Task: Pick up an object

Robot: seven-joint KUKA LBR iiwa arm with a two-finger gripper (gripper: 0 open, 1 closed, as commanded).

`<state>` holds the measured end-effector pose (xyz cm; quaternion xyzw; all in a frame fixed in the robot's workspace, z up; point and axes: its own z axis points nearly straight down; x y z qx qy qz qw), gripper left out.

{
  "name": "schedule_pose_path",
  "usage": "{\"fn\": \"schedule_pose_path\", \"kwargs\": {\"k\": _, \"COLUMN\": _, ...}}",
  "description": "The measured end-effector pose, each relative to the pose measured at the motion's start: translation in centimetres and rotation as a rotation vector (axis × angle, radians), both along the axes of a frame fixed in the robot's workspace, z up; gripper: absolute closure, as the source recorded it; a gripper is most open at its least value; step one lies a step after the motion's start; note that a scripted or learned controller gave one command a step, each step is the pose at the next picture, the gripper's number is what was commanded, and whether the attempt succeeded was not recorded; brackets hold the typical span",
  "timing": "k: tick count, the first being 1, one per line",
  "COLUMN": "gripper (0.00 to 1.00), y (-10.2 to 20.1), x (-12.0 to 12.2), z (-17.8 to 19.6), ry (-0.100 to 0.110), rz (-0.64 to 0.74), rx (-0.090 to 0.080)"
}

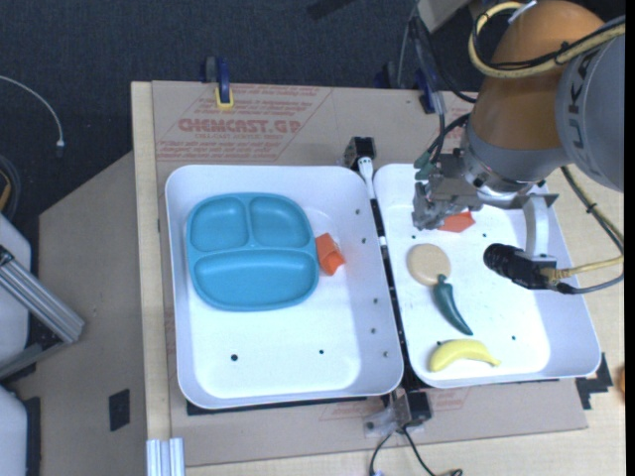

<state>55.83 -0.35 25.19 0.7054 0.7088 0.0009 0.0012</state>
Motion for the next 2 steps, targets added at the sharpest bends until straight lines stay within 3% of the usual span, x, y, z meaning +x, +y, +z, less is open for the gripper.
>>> {"fn": "schedule_pose_path", "kwargs": {"k": 1, "gripper": 1.0, "y": 4.2, "x": 2.3, "z": -2.2, "ry": 0.001, "rz": -0.001, "rx": 0.0}}
{"fn": "schedule_pose_path", "kwargs": {"k": 2, "gripper": 1.0, "y": 9.0, "x": 4.0, "z": -2.1, "ry": 0.0, "rz": 0.001, "rx": 0.002}}
